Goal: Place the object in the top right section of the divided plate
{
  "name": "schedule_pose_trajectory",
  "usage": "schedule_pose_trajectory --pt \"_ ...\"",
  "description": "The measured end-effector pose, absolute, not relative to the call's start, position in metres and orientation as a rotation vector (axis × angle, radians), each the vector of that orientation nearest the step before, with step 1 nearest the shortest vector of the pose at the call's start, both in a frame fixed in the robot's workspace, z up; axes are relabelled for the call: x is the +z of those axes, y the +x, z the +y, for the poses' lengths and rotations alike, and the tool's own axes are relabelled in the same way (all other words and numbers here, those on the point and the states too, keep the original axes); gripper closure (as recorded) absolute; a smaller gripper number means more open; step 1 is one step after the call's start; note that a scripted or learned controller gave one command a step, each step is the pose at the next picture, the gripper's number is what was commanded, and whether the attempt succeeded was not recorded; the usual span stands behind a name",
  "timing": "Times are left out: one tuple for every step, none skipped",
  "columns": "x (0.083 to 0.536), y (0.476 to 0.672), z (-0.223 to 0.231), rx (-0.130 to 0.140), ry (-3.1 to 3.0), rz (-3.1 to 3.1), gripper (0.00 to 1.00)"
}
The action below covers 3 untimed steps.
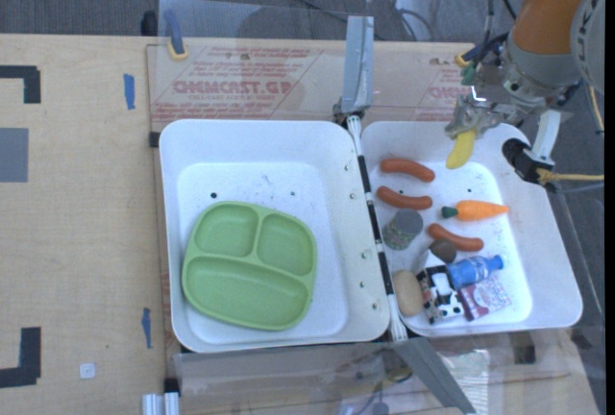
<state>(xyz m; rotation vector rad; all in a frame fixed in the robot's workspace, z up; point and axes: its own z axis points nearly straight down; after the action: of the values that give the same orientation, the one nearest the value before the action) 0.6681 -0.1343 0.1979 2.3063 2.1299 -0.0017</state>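
A green divided plate lies in the left bin, with its top right section bare. My gripper hangs over the far edge of the right bin, well to the right of the plate. A yellow, banana-like object sticks down from between its fingers, lifted above the bin floor. The gripper is shut on that object.
The right bin holds three sausages, a carrot, a grey disc, a blue bottle and a red packet. A clear wall rises behind the divider between the bins.
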Motion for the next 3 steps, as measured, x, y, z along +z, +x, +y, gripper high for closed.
schedule_pose_trajectory --pt "0.198 0.668 -0.134 -0.001 2.306 2.13 0.0" --pt "0.164 0.633 -0.134 -0.002 2.527 1.872 0.0" --pt "0.174 0.634 -0.135 0.0 2.527 1.869 1.0"
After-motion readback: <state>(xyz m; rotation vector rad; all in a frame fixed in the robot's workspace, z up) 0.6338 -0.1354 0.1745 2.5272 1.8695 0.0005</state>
